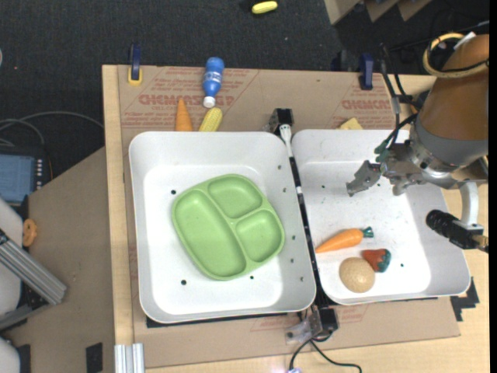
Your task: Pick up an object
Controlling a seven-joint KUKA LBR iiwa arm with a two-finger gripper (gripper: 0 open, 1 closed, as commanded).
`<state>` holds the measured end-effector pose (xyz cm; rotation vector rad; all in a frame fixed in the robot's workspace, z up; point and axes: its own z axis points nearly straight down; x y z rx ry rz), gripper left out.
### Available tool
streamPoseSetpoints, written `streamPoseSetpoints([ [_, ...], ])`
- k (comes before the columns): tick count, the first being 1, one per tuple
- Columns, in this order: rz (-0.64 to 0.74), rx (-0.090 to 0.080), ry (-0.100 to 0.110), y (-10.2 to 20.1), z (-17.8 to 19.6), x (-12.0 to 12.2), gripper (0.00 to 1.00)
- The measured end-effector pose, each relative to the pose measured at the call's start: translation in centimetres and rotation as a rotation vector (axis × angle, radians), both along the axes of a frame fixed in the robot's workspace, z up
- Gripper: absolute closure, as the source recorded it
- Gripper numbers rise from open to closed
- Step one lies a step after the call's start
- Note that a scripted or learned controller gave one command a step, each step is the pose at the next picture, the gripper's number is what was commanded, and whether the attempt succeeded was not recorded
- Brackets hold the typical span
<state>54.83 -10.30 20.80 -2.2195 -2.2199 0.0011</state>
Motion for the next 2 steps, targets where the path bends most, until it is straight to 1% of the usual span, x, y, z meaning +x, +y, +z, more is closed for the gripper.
streamPoseSetpoints([
  [1, -0.005, 0.0, 0.004, -2.2, -12.9, -4.5, 0.0],
  [2, -0.002, -0.003, -0.006, -2.1, -11.3, -4.2, 1.0],
])
